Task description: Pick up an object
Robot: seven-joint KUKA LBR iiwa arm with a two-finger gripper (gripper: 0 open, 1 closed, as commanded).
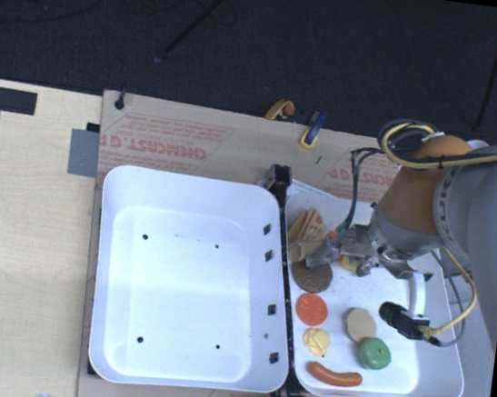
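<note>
Reaching into the right bin [442,387] near its far-left corner, the claw [331,250] hangs over a brown disc [313,276]; its state I cannot tell.

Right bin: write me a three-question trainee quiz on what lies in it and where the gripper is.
1. True or false: the sausage lies at the near edge of the right bin.
2. Which item sits right beside the green round item?
A. the tan oval item
B. the brown disc
C. the wafer-like pieces
3. Fill in: the gripper is over the ____ bin.

Key
1. True.
2. A: the tan oval item lies just up and left of it; the orange-red disc and the small yellow item lie farther left.
3. Right, at its far left part, by the brown disc and the wafer-like pieces.
</note>
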